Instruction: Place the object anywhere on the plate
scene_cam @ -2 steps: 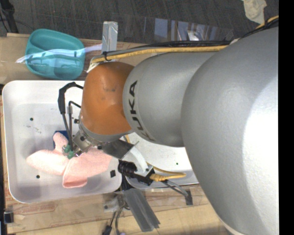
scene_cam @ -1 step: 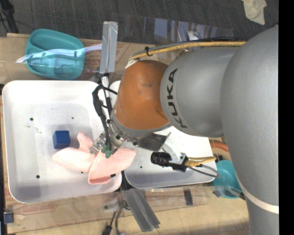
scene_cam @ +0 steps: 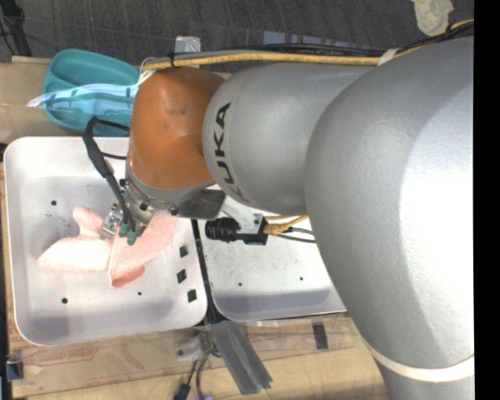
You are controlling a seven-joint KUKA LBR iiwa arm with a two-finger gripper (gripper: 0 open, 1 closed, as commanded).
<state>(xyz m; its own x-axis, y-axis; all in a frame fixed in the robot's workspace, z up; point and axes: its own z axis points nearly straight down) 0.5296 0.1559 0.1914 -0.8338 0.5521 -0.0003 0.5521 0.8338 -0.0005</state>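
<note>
Object: pink cloth-like piece (scene_cam: 137,248), soft and flat, in the left bin, toward its middle; upper end right under the gripper, lower end sloping down-left to a darker pink edge.
Second pink piece: paler pink item (scene_cam: 73,254), lying just left of the object, touching or overlapping it at the near edge; a small lobe poking up toward the top left.
Plate: cannot pick out any plate among the pink shapes; not identified.
Gripper: gripper (scene_cam: 127,230), small metal and green parts at the tip, low over the upper end of the object; contact with the cloth looks likely but cannot be confirmed.
Finger state: cannot tell whether apart, together or clamped on the cloth; tip too small and partly masked by the wrist.
Wrist: orange band (scene_cam: 168,132) directly above the gripper, covering the top right corner of the left bin.
Arm: grey arm (scene_cam: 350,173), entering from the right, hiding most of the right bin.
Cable: black cable (scene_cam: 100,158), looping from the orange band down to the gripper.
Left bin: white, shallow (scene_cam: 33,307), floor with a few dark dots.
Right bin: white (scene_cam: 267,298), just beside the left bin, only its near strip visible.
Behind bins: teal object (scene_cam: 87,86) at the top left, on the bench.
</note>
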